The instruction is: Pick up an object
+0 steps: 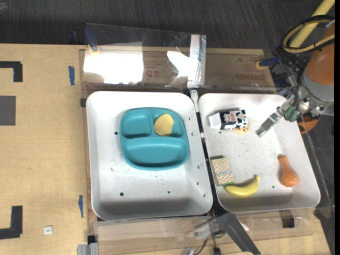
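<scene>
**Arm over the right bin, four loose things below it**

The right bin (311, 193) holds the things that could be picked. A yellow banana (243, 187) lies near the bin's front edge, curved with its ends turned up toward the back. Just beside it, touching or nearly so at its left end, lies a small patterned packet (221, 169), flat against the bin's left wall. To the right, well apart from the banana, an orange pear-shaped thing (287, 171) lies on its side with its narrow end pointing to the back. Near the back left corner sits a small black-and-white printed box (229, 119), with a speckled bit just beside it at its right.

The jaws (265, 126) hang over the back right part of this bin, between the printed box and the orange thing, at the end of a slim grey piece that slants down and left from the wrist. Nothing shows between them; whether they stand open or closed I cannot tell at this size. The arm (320, 78) comes in at the right edge, its orange band showing above the grey wrist, with yellow and black cables looped behind.

The left bin (101, 185) carries a teal divided tray (154, 147); a yellow roundish lemon-like thing (164, 124) sits in its back right compartment. Both bins rest side by side on the cardboard-covered worktop (37, 142), with a clear plastic sheet (143, 57) standing behind them.
</scene>
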`<action>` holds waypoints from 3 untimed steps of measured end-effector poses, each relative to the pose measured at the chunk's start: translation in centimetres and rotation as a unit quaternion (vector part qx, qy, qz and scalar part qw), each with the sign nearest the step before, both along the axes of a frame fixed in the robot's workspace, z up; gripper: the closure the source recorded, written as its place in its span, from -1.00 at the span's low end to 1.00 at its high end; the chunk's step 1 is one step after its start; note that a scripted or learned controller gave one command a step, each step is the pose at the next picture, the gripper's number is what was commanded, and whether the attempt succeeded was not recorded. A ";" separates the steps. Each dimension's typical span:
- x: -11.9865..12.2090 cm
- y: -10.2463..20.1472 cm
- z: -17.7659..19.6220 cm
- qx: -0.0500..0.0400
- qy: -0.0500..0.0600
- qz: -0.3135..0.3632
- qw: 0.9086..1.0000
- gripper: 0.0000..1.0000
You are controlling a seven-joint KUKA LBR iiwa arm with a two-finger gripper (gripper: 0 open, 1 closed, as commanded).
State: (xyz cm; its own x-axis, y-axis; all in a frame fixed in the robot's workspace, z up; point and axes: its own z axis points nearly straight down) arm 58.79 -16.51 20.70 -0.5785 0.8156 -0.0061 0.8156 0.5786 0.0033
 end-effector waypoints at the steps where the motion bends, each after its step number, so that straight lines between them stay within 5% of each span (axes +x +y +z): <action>1: -0.2 4.4 -10.9 0.000 -0.001 0.076 0.997 -1.00; 2: 1.6 4.4 -9.6 0.001 0.000 -0.088 0.996 -1.00; 3: 1.0 4.1 -12.0 0.002 0.001 -0.054 0.999 -1.00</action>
State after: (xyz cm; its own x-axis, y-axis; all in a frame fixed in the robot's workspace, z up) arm 59.80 -12.41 8.74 -0.4871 0.8733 -0.0020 0.8733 0.4871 0.0036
